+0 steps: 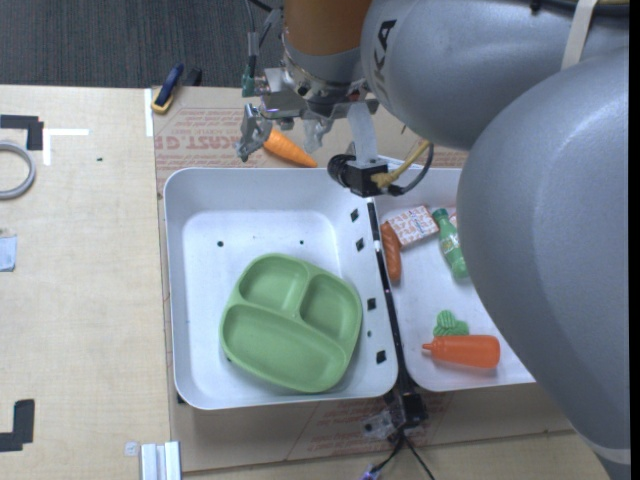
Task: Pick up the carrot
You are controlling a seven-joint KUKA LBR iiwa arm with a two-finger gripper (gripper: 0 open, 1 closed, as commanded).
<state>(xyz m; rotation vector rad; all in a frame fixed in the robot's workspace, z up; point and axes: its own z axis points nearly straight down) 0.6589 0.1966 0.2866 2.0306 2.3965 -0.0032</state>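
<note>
Gripper [262, 133]: fingers closed on one end of a small orange carrot [287, 149], up past the far edge of the left bin [190, 268].
Left bin: a green tray [292, 322] with three parts.
Right bin [510, 368]: a big carrot toy [465, 350], a green bottle [449, 241], a sausage [391, 253], a small box [411, 224].

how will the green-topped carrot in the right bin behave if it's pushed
The carrot lies on its side and looks rounded, so it may roll. Its smooth, glossy look suggests rigid, light plastic, perhaps slippery.
</note>
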